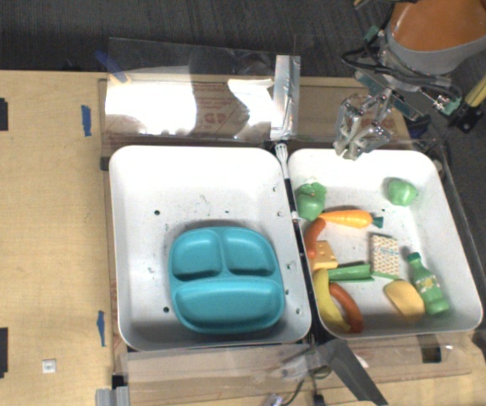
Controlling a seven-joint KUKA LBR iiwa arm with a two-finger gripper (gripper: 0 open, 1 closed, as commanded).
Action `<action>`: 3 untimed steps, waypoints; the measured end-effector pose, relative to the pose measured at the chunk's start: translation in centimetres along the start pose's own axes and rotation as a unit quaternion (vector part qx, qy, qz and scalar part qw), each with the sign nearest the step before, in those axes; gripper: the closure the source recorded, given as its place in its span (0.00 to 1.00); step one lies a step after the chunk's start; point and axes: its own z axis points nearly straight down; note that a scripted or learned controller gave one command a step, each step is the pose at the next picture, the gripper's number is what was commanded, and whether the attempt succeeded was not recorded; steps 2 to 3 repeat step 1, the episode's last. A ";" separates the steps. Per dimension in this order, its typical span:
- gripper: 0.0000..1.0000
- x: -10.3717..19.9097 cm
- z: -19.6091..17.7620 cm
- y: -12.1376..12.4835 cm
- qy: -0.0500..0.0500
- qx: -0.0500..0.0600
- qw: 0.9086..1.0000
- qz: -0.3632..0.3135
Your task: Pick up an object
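- Camera view: the gripper (pixel 361 134) hangs over the far rim of the right bin (pixel 463 265), near its far-left corner. Nothing between the fingers afaict, and whether they're spread or closed I can't tell, too much shiny metal + cable clutter up there.
- Pickable stuff is all in that bin, on the near side of the gripper: a green pepper (pixel 311 199) closest, just below-left of it; a green round thing (pixel 401 192) below-right; a carrot (pixel 345 219) past those.
- Further off, near the front of the bin: a checkered packet (pixel 383 255), green bottle (pixel 427 285), yellow lemon-ish piece (pixel 404 299), a banana (pixel 328 301) w/ a red sausage-looking item (pixel 346 304) touching it.
- Left bin (pixel 133 184) holds a teal divided tray (pixel 225 279), well away from the gripper, prob not the target.
- What could go wrong imo:
  - coming straight down from here it'd hit the bin rim, not an object
  - the pepper sits right against the wall between the bins, so a finger could jam on the wall
  - the front pile is packed tight, easy to nudge neighbours or grab two
  - round items may roll out of a pinch
- Hard to see: the arm is cut off by the top edge, and the orange bits by the banana overlap so I can't say what's what.
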 end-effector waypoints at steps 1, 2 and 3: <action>1.00 2.9 -3.3 -3.0 0.000 0.001 0.999 -0.033; 1.00 2.9 -3.3 -3.0 0.000 0.001 0.999 -0.033; 1.00 2.9 -3.3 -3.0 0.000 0.001 0.999 -0.033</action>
